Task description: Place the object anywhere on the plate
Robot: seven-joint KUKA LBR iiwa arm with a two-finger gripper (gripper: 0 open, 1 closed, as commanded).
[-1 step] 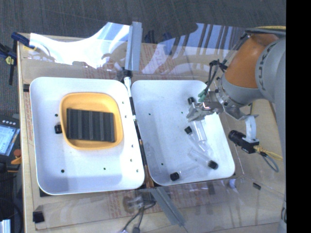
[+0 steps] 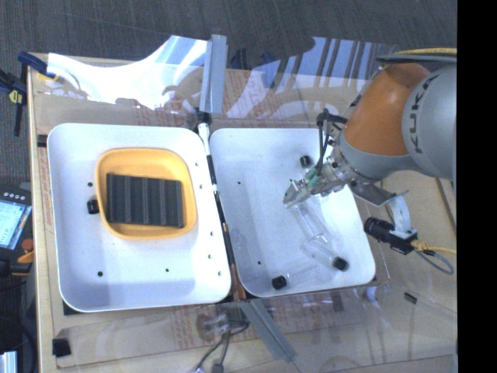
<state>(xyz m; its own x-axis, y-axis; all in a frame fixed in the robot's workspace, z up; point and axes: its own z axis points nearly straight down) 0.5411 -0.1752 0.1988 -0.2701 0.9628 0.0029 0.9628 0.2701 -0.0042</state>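
1. Dark grey carpet (image 2: 233,6) is seen beyond the far edge of a wooden bench (image 2: 132,336), on which two shallow white bins are set side by side, their inner rims nearly touching.
2. At the far side of the bench, a sheet of clear plastic (image 2: 178,57) is laid, and cables are seen at the near edge.
3. A yellow plate (image 2: 109,165) with rounded corners is placed in the left bin (image 2: 70,270), toward its far half; bare white floor is left around it, most widely on the near side.
4. A dark ribbed block (image 2: 145,200), taken as the task's thing, is found lying flat on the plate, inside its raised rim. Its long axis is run left to right, slightly skewed, and its ribs are run near to far.
5. A small black piece (image 2: 92,205) is seen just left of the plate, at its rim.
6. The right bin (image 2: 248,169) is entered from the right by the grey and orange arm (image 2: 388,115); the gripper (image 2: 304,200) is held low over the middle of that bin, well apart from the plate and the block.
7. Whether the gripper is apart or together cannot be told, and nothing is seen to be clamped in it.
8. Three small black pieces are scattered in the right bin: one far of the gripper (image 2: 305,161) and two near the near rim (image 2: 278,282) (image 2: 339,263).
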